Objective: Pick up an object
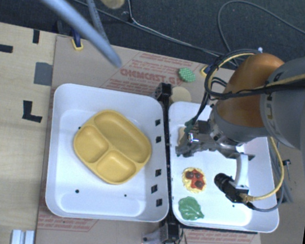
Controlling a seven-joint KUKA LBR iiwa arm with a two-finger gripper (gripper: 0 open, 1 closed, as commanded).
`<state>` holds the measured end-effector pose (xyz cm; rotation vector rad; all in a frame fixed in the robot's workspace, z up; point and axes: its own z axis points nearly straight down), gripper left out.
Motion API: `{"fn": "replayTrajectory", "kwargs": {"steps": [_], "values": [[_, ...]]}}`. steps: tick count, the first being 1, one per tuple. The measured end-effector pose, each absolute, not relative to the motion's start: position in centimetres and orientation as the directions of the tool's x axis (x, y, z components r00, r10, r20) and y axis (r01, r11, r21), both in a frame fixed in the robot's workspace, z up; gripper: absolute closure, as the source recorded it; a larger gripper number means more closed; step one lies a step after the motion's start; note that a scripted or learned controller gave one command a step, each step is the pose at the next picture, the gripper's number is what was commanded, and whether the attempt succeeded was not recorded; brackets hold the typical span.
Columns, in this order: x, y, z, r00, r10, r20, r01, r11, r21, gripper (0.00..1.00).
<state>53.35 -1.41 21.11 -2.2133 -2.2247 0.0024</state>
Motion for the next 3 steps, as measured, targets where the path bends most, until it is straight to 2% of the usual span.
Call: {"fn": "replayTrajectory", "kwargs": {"steps": [2, 3], "values": [[52.3, 8.8, 20.9, -0.007, 1.0, 0.002, 1.0, 0.007, -0.003, 1.0], [52.4, 8.5, 21.0, -0.003, 1.0, 0.0, 1.0, 0.003, -0.003, 0.0]]}}
